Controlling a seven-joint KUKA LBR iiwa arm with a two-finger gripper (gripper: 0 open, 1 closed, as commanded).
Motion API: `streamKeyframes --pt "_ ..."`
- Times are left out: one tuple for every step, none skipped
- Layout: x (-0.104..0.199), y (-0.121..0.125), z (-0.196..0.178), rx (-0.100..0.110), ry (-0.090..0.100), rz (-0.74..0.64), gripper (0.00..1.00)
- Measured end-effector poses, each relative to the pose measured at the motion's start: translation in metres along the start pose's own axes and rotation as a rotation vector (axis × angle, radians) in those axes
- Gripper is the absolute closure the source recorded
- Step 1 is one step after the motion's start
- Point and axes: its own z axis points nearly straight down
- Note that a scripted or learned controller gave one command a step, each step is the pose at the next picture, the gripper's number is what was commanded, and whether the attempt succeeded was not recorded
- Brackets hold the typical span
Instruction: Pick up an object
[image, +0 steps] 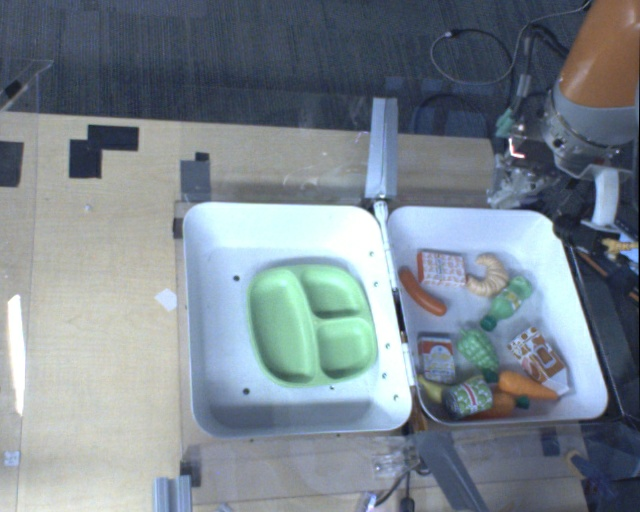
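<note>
The bench (100, 300) is pale wood-grain board, with 2 shallow white bins side by side in the middle of the frame. The left bin (215, 250) holds a green divided tray (312, 322) of smooth moulded plastic, with 3 compartments: 1 long one on its left and 2 smaller ones on its right. The right bin (570, 330) holds all the loose toy food, so any pick has to happen there.

The arm (598, 60), grey below its orange band, sits in the upper right corner, just past the far right corner of that bin. The gripper (520, 180) appears to hang at the bin's upper rim, among cables, and whether it is spread or pressed together cannot be told. The deciding relation: every candidate lies down and left of the tool, toward the lower centre of the frame.

Nearest are the croissant (491, 273), tan and curved, and a flat red-and-white box (441, 269) beside it. The sausage (421, 290) is a smooth red-orange rod lying alone by the bin's left wall, its long axis running upper left to lower right. The green bottle (505, 302) lies tilted mid-bin. Farther down, crowded together, are a carrot (528, 387), a can (467, 398) and small cartons (437, 357).
</note>
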Motion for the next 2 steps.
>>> streamKeyframes --pt "-0.060 -0.017 0.015 0.008 0.000 0.112 1.00" --pt "-0.059 -0.015 0.004 0.003 0.000 0.106 1.00"
